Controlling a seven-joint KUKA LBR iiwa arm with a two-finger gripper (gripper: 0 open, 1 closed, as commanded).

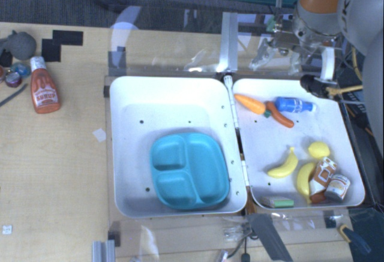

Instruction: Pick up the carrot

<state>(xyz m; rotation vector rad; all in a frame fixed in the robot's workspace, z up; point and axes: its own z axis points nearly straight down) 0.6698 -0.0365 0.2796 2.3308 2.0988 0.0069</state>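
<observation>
The carrot [249, 103] is orange and lies near the far left corner of the right bin [354, 153], its tip pointing left. A darker red-orange stick [281, 116] touches its right end, and a blue bottle [294, 105] lies just behind that. My gripper [279, 57] hangs over the far rim of the right bin, above and behind the carrot. Its fingers are spread, with nothing between them. The grey arm with its orange band comes in from the upper right.
The left bin [129, 135] holds a blue divided plate [189, 168]. In the near part of the right bin lie a banana [284, 166], a lemon [318, 150], small brown-and-white packages [330, 181] and a green item [279, 201]. A ketchup bottle [44, 90] lies on the bench at left.
</observation>
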